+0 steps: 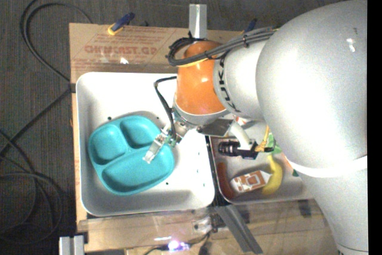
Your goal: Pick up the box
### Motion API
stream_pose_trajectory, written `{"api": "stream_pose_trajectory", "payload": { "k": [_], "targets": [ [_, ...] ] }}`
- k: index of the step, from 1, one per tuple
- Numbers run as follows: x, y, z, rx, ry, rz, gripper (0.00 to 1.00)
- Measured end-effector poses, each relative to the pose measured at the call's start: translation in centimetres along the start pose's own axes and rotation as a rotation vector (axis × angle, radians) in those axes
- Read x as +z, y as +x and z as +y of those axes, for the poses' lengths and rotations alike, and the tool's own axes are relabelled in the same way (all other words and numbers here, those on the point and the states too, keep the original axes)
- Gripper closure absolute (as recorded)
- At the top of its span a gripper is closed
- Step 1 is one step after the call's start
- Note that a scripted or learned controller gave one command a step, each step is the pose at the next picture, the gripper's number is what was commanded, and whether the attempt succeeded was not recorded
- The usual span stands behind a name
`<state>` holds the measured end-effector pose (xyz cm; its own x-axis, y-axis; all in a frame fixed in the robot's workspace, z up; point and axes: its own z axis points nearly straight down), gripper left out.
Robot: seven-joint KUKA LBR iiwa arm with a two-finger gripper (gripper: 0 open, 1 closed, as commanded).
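Note:
The box (250, 181) is a small brown carton with a white label, lying in the right bin (224, 195) near its front edge. My gripper (155, 149) hangs over the left bin (119, 83), just above the right rim of a teal divided plate (125, 152). It is well to the left of the box, with nothing seen in it. The arm's orange band (200, 89) and grey body cover most of the right bin.
A yellow banana (273, 176) lies right beside the box. A green item (270, 141) peeks out behind the arm in the right bin. The bins share a middle wall (212, 176). Cardboard (119, 51) lies behind the bins.

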<state>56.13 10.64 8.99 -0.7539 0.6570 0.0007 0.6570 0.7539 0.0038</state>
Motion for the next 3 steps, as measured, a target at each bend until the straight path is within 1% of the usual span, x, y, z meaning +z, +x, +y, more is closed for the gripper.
{"api": "stream_pose_trajectory", "payload": {
  "k": [1,2,3],
  "targets": [
    [0.1,7.8,-1.9,0.102,0.006,-0.018,0.00],
    [0.1,7.9,-1.3,0.134,0.014,-0.021,0.00],
    [-0.8,6.6,-2.1,0.154,0.024,-0.036,1.00]
  ]
}}
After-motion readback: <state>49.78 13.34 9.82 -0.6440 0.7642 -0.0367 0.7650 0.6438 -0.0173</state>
